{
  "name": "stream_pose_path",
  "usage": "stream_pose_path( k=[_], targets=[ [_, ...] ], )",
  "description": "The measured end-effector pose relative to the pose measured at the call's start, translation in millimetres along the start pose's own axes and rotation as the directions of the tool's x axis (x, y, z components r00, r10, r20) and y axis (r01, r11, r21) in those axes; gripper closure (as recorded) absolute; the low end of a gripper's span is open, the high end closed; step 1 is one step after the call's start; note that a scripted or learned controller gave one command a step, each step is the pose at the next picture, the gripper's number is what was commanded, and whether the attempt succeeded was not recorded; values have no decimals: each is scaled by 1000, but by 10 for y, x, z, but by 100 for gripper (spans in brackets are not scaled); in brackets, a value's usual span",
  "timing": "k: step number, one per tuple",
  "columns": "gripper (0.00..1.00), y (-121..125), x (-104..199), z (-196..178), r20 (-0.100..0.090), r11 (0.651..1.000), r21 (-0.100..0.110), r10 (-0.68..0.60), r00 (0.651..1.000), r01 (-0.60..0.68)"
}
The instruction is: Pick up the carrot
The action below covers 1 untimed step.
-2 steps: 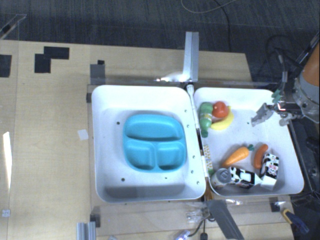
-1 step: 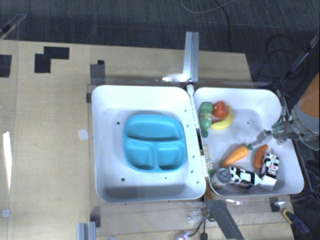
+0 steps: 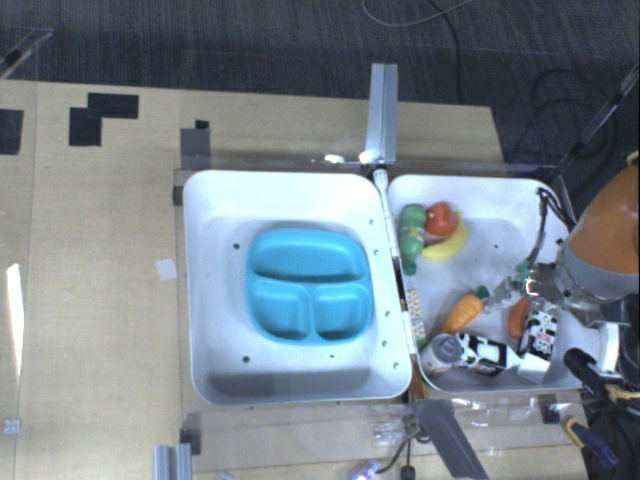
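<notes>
The arm (image 3: pixel 608 238) has a rounded orange band over a grey wrist collar. Below the collar sits a silver metal block, with black cable looping beside it.

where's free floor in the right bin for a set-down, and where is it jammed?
Right bin: bare floor along the back wall and right of the banana, and a smaller patch between the banana and the carrot. Crowded: the front edge, with the black-and-white items and the gripper beside the carrot. Left bin: bare margins around the blue divided tray.
</notes>
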<state>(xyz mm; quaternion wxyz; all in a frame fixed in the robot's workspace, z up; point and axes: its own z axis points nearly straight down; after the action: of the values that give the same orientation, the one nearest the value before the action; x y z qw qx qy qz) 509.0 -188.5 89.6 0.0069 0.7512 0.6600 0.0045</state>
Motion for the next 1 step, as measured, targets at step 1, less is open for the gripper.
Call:
stream_pose_path(
  k=[1],
  targets=[
    [0,-125,-65,-379,1,979,15,201,980,-201]
  ],
)
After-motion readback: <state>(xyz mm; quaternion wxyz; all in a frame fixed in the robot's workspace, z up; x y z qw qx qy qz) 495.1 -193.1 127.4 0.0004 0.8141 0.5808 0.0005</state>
